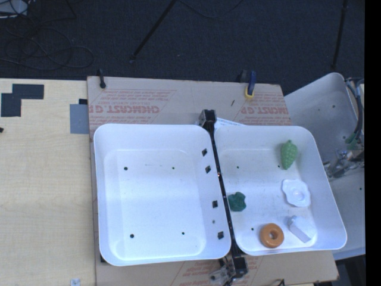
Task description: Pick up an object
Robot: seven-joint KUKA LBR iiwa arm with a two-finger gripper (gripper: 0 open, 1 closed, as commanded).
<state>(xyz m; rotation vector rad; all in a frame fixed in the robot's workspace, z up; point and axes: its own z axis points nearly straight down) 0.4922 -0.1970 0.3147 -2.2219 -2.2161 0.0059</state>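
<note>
The right bin (256,142) holds several small objects. A light green bumpy fruit (289,154) lies near its far right corner. A dark green broccoli piece (237,202) sits close to the divider between the bins. A white fried egg (296,193) lies at the right side. An orange ring-shaped donut (272,236) rests near the front wall, with a small grey-white block (299,229) just to its right.
The left bin (155,195) sits beside the right one, joined by a black clamp strip (215,183). Both rest on a cardboard sheet (178,103). A grey metal plate (333,106) with cables stands at the right.
</note>
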